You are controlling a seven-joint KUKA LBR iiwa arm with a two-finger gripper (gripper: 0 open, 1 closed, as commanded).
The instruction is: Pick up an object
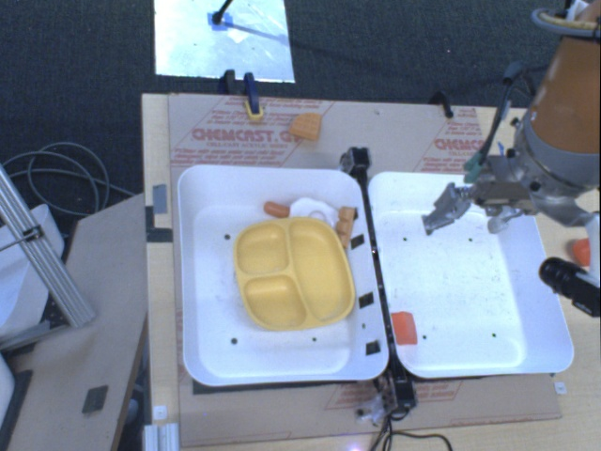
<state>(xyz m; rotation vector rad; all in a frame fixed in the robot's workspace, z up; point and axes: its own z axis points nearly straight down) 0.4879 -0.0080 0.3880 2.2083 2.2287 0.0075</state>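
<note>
A: Two white bins sit side by side on the bench (282, 125), and the grey arm (568, 92) with its orange band reaches in from the right, wrist hanging over the right bin (526, 346).

B: Sensible spot for it, I'd say, poised high over the bins so it can drop onto anything below. What's the gripper (439, 216) doing?

A: It hovers above the upper part of the right bin, nothing visible between its tips. Apart or together? I cannot tell from this angle.

B: Contents, then, biggest first.

A: The left bin (202, 346) holds the yellow divided plate (293, 272), lying flat near the middle. Behind it a small white piece (313, 209) peeks over the plate's far edge, with an orange sausage-shaped item (276, 209) just left of it and a tan block (346, 224) beside the centre divider.

B: And the right bin?

A: One small red-orange block (403, 327) near the lower left corner, well apart from the gripper. That looks the nearest candidate for a pick.

B: Outside the bins?

A: An orange-brown chunk (305, 126) rests on the bench behind the left bin.
</note>
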